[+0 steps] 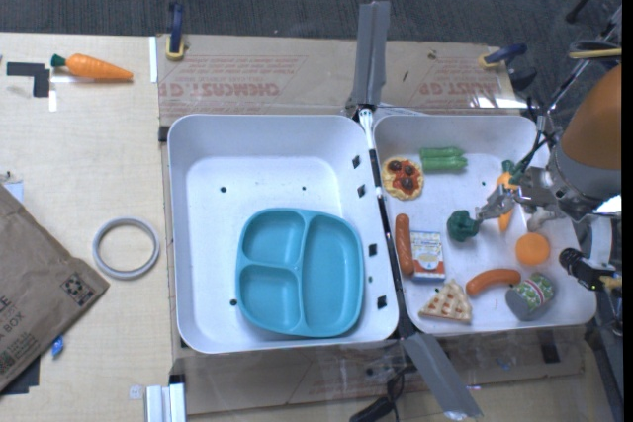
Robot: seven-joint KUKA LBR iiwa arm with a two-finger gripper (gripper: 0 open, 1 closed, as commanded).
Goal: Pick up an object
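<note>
The surface (pixel 79 163) carries two white bins side by side. The landmark for all positions below is the right bin (pixel 475 138).

The left bin (pixel 267 148) sits touching the right bin's left wall and holds a blue divided plate (pixel 300 272). Well left of the right bin, on the bare surface, lie a carton (pixel 35 292), a tape ring (pixel 126 246) and a toy carrot (pixel 91 67).

The arm (pixel 593 138) enters over the right bin's right wall. The gripper (pixel 504 205) hangs above the bin's centre-right floor with the fingers (pixel 492 211) slightly spread; nothing shows between them.

Contents of the right bin, largest first:
- A red sausage (pixel 403 243) along the left wall.
- An orange sausage (pixel 492 281) near the front wall.
- A pizza slice (pixel 446 303) at the front, left of centre.
- A green pod (pixel 442 159) near the back wall.
- A small box (pixel 427 254) just beside the red sausage.
- A round pizza (pixel 403 177) at the back left.
- A patterned ball (pixel 532 295) in the front right corner.
- An orange (pixel 533 248) near the right wall.
- A broccoli (pixel 462 225) at bin centre, just beside the fingers.

Handling judgement: the broccoli is the nearest candidate. It appears to be a light, stiff plastic toy with a lumpy crown, so slip is the main risk, not breakage. Close across the crown's widest part, approaching from directly above. The orange and the ball are round and likely to roll out of a pinch.
</note>
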